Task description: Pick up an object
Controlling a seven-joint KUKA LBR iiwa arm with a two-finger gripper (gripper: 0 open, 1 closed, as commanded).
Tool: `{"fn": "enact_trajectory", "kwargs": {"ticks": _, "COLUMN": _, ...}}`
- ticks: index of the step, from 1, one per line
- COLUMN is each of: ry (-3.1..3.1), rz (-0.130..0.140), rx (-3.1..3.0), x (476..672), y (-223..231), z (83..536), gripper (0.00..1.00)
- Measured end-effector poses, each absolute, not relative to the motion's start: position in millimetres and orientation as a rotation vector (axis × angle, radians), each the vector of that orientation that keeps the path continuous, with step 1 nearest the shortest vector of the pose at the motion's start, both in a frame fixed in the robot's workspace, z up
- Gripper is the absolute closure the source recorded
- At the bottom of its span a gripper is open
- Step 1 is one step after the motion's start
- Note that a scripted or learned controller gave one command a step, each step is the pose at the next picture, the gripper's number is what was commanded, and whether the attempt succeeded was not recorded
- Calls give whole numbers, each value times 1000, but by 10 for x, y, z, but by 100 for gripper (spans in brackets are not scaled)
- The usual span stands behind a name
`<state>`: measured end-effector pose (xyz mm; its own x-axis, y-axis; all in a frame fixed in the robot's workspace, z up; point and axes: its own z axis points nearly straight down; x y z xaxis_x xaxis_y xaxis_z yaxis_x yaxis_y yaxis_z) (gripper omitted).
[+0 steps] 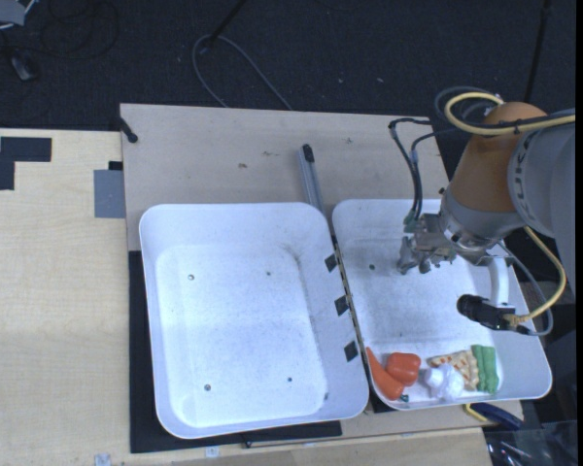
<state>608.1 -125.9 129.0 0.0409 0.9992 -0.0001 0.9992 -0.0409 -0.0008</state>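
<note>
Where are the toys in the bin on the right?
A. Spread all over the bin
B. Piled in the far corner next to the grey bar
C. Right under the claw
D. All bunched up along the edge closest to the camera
D: the red-orange toy, the white one and the green one lie together along the right bin's near edge, well apart from the claw.

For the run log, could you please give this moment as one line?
gripper over right bin | toys at near edge | none seen held
</note>
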Motion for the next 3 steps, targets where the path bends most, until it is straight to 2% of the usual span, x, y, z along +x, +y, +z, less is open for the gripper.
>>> {"fn": "enact_trajectory", "kwargs": {"ticks": 1, "ry": -2222, "rz": -2, "rx": -2223, "x": 5548, "y": -1009, "z": 878, "gripper": 100}}
{"fn": "enact_trajectory", "kwargs": {"ticks": 2, "ry": -2223, "rz": -4, "rx": -2224, "x": 5021, "y": -1029, "z": 887, "gripper": 100}}
{"fn": "enact_trajectory", "kwargs": {"ticks": 3, "ry": -2232, "rz": -11, "rx": -2217, "x": 4963, "y": -274, "z": 1906, "gripper": 100}}
